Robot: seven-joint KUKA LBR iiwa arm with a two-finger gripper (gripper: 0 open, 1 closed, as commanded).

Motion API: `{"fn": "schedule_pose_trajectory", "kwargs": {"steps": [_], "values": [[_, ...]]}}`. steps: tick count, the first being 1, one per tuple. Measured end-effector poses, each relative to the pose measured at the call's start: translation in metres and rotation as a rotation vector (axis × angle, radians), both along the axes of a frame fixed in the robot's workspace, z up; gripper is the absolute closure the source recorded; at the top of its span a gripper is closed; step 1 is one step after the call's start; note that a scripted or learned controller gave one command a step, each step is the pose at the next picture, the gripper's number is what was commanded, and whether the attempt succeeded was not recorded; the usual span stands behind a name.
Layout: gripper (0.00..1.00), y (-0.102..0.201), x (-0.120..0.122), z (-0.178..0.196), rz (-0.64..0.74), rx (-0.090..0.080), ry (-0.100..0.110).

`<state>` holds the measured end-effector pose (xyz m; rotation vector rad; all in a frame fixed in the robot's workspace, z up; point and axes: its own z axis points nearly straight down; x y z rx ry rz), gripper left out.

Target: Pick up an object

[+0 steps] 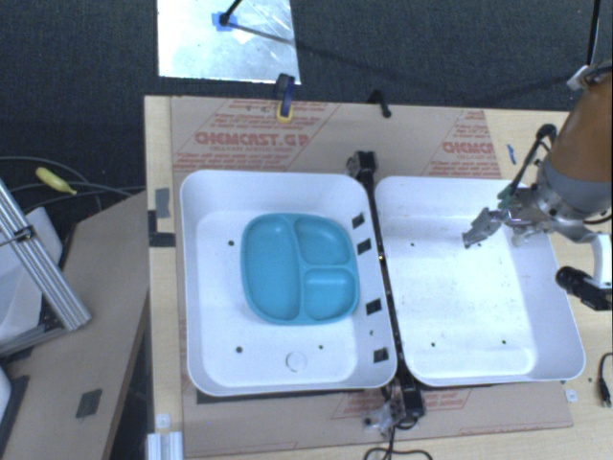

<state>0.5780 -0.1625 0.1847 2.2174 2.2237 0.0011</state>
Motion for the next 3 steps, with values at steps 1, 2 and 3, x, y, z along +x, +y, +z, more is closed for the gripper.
{"fn": "schedule_pose_trajectory", "kwargs": {"steps": [1,2,3], "values": [[0.00,-0.010,-0.024,-0.103,-0.003,0.000,0.000],[0.00,-0.036,-0.063,-0.101,-0.005,0.001,0.003],[0.00,0.059,-0.021,-0.100,0.010,0.005,-0.003]]}}
